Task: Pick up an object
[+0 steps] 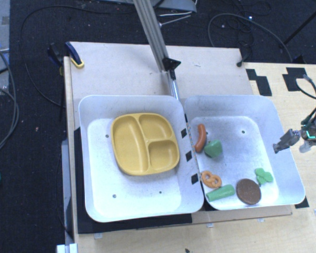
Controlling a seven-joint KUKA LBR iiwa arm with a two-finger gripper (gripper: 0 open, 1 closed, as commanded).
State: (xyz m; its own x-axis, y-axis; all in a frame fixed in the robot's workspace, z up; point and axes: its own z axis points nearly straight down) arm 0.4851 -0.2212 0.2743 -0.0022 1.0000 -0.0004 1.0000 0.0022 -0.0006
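Nothing is held by the gripper (286, 141), its finger state indiscernible; the clustered cookie (248, 191) and broccoli (263, 176) below-left could be mis-grasped together.

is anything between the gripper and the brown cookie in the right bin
Nothing visible stands in the way. The gripper sits over the right rim of the right bin, and the brown cookie lies toward the bin's front. The small green piece lies just beside the cookie, close to that path but not over it.

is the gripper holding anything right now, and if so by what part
Nothing is held. The gripper sits at the right bin's right rim, with no object between its fingers; the toys lie on the bin floor.
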